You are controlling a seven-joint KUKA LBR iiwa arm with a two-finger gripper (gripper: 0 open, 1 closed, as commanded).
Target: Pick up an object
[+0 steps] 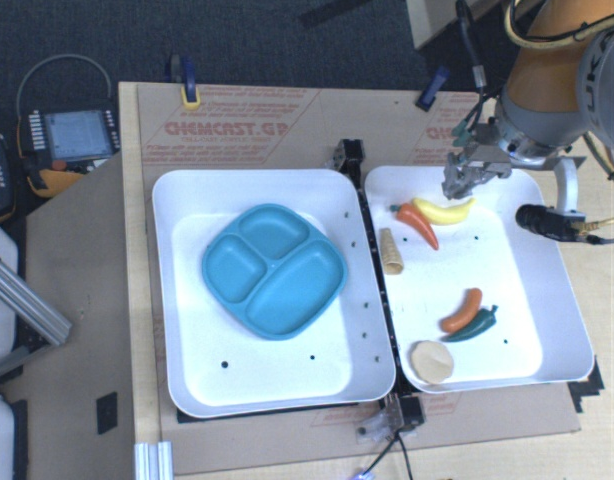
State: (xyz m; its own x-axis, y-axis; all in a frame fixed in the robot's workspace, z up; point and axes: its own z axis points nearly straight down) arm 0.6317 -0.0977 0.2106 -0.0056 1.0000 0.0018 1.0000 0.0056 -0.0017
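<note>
Camera view, looking down at a slant on both bins, finds my gripper (pixel 461 184) low over the far end of the right bin (pixel 547 298), directly above the yellow banana (pixel 445 211). How wide I am spread, and whether I touch the fruit, I cannot tell from this angle; nothing is visibly caught between my tips. Taking the banana as the mark: a red-orange pepper (pixel 418 225) lies against its near left side, slanting toward the bin's middle. A short tan cone-shaped piece (pixel 390 251) sits further left of it, close along the bin's left wall. Well toward the near end from the banana, an orange sausage (pixel 461 310) rests alongside a dark teal pepper (pixel 475 326), the two touching. Nearer still, at the front left corner, lies a pale round disc (pixel 432 360). Far left of the banana, across the divider, the left bin (pixel 187 368) holds a blue sectioned plate (pixel 274 269).
</note>
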